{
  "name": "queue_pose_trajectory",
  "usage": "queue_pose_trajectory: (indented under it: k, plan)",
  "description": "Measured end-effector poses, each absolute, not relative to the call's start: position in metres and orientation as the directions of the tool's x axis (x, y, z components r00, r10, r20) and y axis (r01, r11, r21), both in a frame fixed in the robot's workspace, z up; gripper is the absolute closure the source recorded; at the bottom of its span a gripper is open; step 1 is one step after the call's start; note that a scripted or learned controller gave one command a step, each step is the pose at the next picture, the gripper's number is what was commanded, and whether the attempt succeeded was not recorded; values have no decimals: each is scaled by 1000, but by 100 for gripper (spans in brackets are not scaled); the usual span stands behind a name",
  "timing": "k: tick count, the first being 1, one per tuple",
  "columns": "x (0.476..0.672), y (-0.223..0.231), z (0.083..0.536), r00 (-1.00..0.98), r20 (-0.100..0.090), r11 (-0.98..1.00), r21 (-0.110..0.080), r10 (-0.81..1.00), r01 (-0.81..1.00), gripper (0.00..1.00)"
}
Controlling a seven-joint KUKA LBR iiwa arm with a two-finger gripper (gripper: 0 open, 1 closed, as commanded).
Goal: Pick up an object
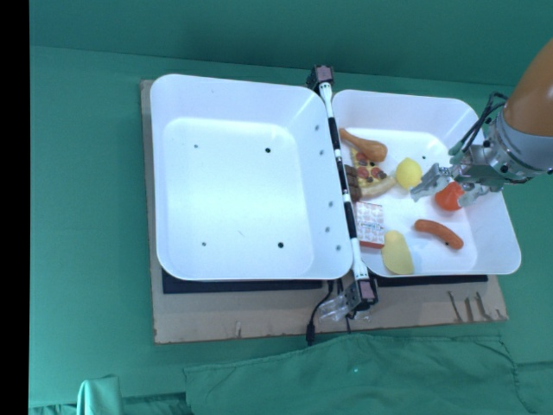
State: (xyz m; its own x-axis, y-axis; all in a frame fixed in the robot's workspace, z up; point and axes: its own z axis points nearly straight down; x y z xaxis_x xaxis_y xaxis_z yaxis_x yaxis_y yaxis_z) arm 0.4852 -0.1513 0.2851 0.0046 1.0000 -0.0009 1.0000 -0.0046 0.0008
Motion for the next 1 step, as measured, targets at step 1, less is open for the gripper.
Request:
queue_pose_trajectory:
  k: [1]
  plan:
    - [485, -151, 285, 5, -1, -5, 1, 1000, 1000, 0]
